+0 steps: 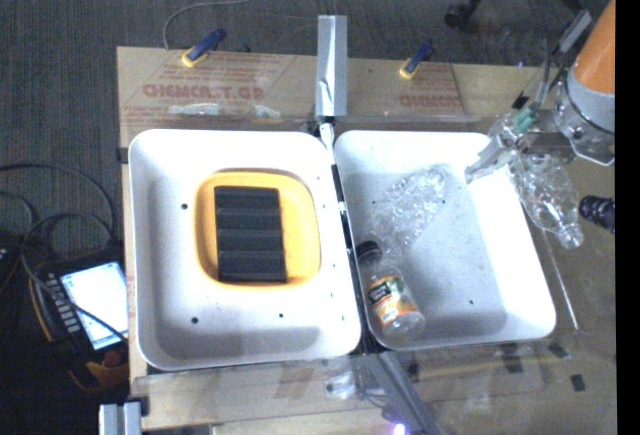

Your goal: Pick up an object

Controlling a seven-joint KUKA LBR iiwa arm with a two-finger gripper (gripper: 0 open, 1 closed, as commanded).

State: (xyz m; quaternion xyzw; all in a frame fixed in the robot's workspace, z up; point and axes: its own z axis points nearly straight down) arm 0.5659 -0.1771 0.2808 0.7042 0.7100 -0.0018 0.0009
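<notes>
My gripper hangs over the far right corner of the right bin. Directly under it, a clear crinkled plastic bottle overlaps the bin's right rim; whether it is gripped cannot be told. Inside that bin, a crumpled clear plastic piece lies near the middle. A small bottle with an orange label rests at the front left, and a small black cap sits just behind it. The left bin holds a yellow tray with a black ribbed insert.
A metal divider post rises behind the seam between the bins. Two blue-and-yellow clamps sit on the board at the back. Cables and a tablet lie on the floor at left.
</notes>
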